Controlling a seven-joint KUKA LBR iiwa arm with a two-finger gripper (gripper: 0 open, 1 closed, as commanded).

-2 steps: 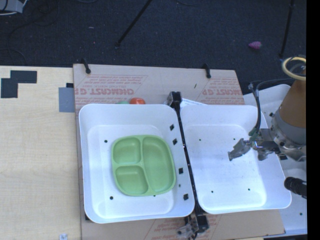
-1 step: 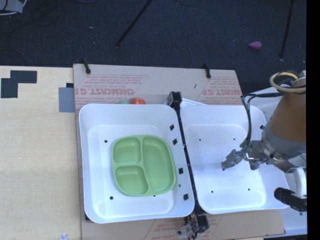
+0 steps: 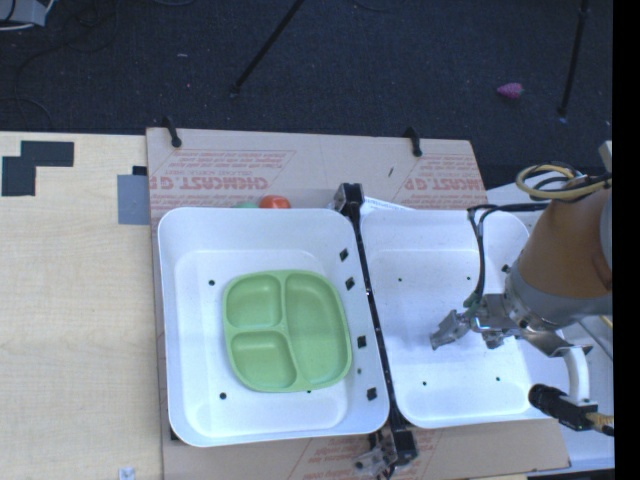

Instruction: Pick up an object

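Note:
A light green divided plate (image 3: 287, 329) with three compartments lies flat in the left bin (image 3: 190, 268), a little right of its middle. My gripper (image 3: 468, 335) hangs over the floor of the right bin (image 3: 420, 258), near its right half, well apart from the plate. Its two fingers (image 3: 444, 332) are spread and nothing is between them. The grey arm with its orange band (image 3: 565, 253) reaches in from the right. A small orange-red object (image 3: 274, 203) shows just behind the left bin's back wall.
A black divider with clips (image 3: 362, 308) runs between the two bins. Both bins rest on a cardboard sheet (image 3: 300, 168) laid on the wooden bench (image 3: 70, 318). Cables (image 3: 545, 178) loop beside the arm at the right.

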